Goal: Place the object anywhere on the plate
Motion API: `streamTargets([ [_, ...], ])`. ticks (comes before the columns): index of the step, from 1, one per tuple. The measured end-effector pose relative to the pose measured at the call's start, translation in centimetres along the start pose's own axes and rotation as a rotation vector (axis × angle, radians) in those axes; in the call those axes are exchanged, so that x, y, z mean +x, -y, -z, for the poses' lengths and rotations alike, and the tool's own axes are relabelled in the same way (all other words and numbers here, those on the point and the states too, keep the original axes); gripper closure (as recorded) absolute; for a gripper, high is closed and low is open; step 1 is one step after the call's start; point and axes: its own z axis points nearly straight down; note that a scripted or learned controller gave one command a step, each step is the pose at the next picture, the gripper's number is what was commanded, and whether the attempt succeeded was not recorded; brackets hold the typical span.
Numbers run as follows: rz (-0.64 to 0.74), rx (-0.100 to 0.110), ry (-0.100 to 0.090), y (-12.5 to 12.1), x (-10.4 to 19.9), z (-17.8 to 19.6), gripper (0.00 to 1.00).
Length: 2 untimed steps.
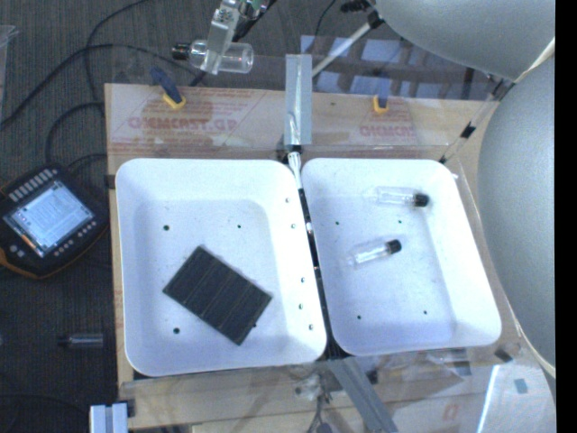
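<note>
A dark ribbed rectangular plate point(217, 294) lies flat in the left bin point(144, 188), toward its front. My gripper point(220, 49) hangs high near the top of the camera view, past the left bin's far edge. Its fingers are shut on a clear vial point(227, 58) with a black cap, held crosswise at their tips. Two more clear vials with black caps lie in the right bin point(469, 269): one point(399, 197) near the back and another point(375, 251) near the middle.
A grey post point(297, 102) stands behind the seam between the bins. A teach pendant point(47, 216) lies left of the bench, with cables on the floor. The arm's large grey body point(532, 152) fills the right side.
</note>
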Motion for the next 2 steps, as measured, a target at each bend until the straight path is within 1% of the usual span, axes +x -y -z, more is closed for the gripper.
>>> streamTargets([
  [2,-0.002,0.005,0.002,-0.26,-0.32,1.32,1.0],
])
